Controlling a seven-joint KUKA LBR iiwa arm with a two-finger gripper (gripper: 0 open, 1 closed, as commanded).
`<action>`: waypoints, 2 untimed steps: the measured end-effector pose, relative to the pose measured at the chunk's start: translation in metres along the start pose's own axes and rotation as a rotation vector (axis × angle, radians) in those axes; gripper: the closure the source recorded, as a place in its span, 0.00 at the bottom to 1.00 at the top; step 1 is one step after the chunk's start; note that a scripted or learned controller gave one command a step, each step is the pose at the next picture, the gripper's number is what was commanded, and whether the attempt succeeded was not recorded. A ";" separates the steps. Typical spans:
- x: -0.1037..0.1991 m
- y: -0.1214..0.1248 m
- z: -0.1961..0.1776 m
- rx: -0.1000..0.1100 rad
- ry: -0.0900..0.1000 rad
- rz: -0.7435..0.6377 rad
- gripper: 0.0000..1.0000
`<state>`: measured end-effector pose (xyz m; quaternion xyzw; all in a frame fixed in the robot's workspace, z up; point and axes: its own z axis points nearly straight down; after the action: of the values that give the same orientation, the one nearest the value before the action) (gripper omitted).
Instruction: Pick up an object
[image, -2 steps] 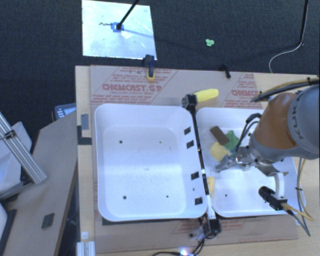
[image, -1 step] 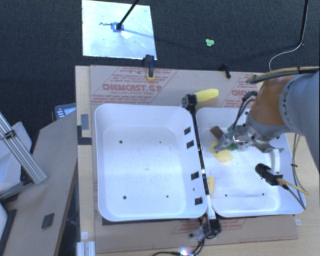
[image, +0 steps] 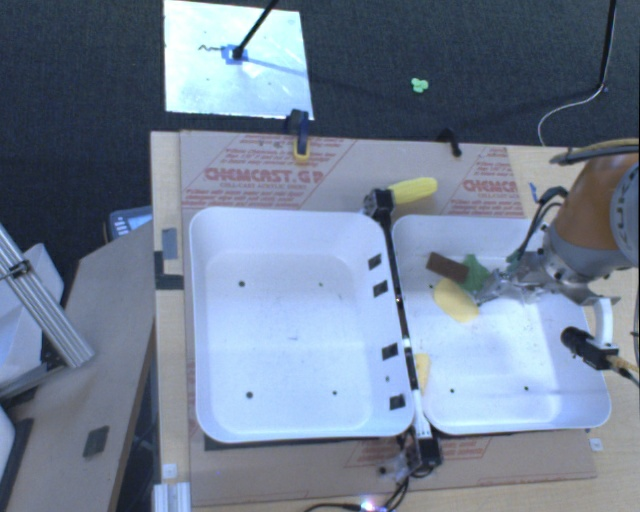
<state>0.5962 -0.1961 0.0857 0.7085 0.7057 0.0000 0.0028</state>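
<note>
The gripper (image: 492, 290) sits low in the right bin (image: 520, 400); whether it is clenched I cannot tell. Just beyond its tip lie a yellow piece (image: 456, 301), a green piece (image: 476, 271) and a brown block (image: 446, 266). Best to single out one, centre over it, then close.

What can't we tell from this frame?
- Claw: small and blurred in the camera view; whether it grips anything is unreadable.
- Green object: partly behind the claw and the brown block; shape unclear.
- Grey arm with orange band: cut off by the right edge.
</note>
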 end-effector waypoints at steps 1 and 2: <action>-0.011 -0.010 0.001 0.002 0.003 -0.004 0.00; -0.009 0.051 0.000 -0.005 0.002 -0.010 0.00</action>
<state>0.6476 -0.2057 0.0863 0.7049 0.7093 0.0023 0.0041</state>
